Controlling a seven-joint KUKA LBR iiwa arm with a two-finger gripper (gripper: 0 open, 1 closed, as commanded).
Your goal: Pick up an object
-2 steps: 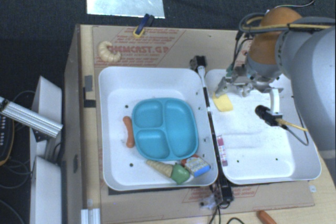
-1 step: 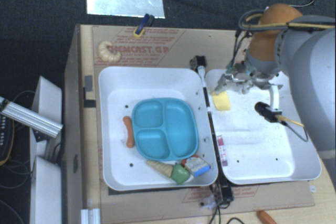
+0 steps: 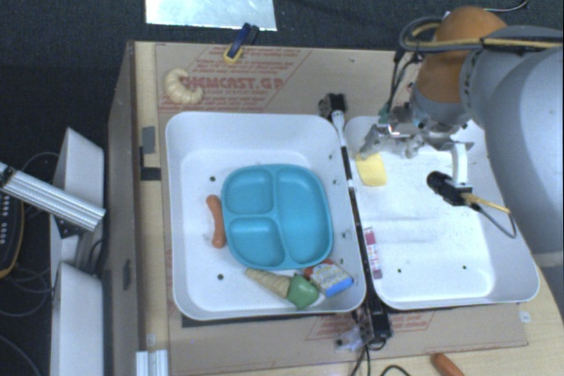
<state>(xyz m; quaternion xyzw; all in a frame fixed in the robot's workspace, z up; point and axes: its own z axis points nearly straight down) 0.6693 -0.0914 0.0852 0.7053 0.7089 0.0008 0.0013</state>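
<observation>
In the right shallow white bin [image 3: 441, 264], upper-left corner: one soft yellow block [image 3: 372, 171], just below claw [image 3: 390, 139] | claw spread: cannot tell | left shallow white bin [image 3: 198, 145]: one blue divided plate [image 3: 275, 216], one orange sausage [image 3: 217, 221]

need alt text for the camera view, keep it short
The arm's gripper hangs over the far left corner of the right bin, close by a yellow block. The left bin holds a blue plate, an orange sausage beside it, and small toys at the plate's near edge.
</observation>
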